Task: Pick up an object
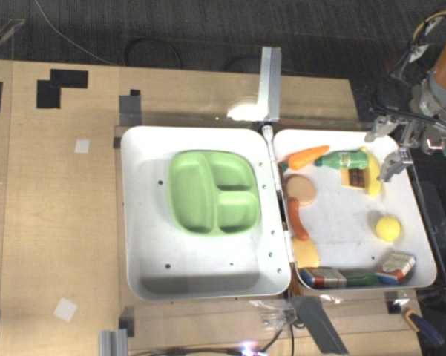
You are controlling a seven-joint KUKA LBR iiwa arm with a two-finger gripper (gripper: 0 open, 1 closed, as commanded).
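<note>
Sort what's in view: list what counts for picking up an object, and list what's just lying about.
For the job:
gripper, at the right bin's upper right edge
carrot
green bottle
yellow ball
red sausage
right bin holding them

Lying about:
green divided tray
left bin under it

Bright, even overhead light — glare on the bench (241,112) — slightly soft focus
</note>
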